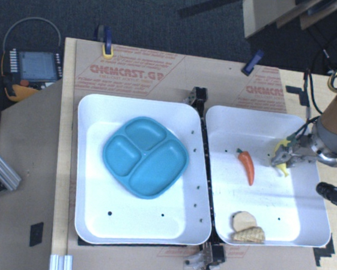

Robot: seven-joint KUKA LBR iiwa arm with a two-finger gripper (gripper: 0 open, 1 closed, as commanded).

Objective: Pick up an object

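**Four small things in the right bin, my gripper over the yellow one**

Camera view: my gripper (283,155) hangs low over the right bin (303,228), close to its right edge and about midway down. From this slanted angle I cannot tell whether it is released or clenched, and I see nothing clearly caught in it.

A small yellow piece (283,169) lies just below the tool's tip, touching it or nearly so. I judge this to be the object in hand. It looks like a light plastic toy, probably stiff and a bit slick, so I would take it across its narrow width and stay clear of the bin wall.

The carrot (247,166) lies near the bin's middle, pointing toward the near edge. It is slender and likely to roll, so I would grip it across the thick part. A round tan piece (244,220) and a ridged tan piece (250,234) rest together against the near edge, awkwardly close to the rim.

The left bin (87,213) bears a blue divided plate (146,157), which is broad and flat and a poor fit for my grip. Both bins sit on a printed board (164,70) held by clips at its far edge, with dark floor around it.
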